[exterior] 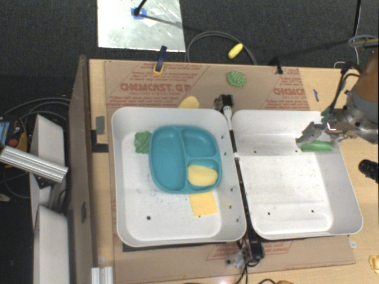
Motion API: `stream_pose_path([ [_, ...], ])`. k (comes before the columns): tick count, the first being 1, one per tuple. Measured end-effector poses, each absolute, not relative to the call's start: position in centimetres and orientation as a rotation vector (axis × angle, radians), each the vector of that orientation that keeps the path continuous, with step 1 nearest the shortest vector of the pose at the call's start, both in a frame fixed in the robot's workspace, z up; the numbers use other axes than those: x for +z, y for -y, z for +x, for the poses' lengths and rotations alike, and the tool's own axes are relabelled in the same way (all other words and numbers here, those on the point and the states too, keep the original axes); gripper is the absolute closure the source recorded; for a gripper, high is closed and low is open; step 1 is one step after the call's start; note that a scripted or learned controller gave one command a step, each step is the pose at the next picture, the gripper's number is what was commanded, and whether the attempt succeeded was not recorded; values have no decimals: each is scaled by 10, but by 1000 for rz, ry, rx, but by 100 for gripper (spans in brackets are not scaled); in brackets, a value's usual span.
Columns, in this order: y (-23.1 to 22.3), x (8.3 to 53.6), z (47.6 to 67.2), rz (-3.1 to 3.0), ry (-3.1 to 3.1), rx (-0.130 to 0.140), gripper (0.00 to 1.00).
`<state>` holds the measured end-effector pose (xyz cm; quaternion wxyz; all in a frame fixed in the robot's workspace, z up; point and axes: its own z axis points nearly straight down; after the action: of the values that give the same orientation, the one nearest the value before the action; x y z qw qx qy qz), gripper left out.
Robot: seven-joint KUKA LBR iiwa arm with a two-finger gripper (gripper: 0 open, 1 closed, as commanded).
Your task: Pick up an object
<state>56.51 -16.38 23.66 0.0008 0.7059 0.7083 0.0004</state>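
Dark carpet all around, with a shiny metal sheet lying on it at the top and cables looping nearby. On that sits the worktop, a brown board with red print, carrying two white bins side by side.

The hard part for us is the right side. The arm is cut off by the frame edge, and the end effector sits over the right bin near its far right corner. A green stick-shaped object lies right under it, touching or nearly so, but we honestly can't tell if the fingers are spread or pinching it; it's too small and blurry there.

The left bin is easier: a teal divided tray with a yellow lump in one compartment, a yellow square just beside the tray, and a green leafy thing partly tucked behind its left edge.
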Motion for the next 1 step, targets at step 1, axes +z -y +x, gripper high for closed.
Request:
stream_pose_path([
  [1,164,248,566,2211,-2226,5,100],
])
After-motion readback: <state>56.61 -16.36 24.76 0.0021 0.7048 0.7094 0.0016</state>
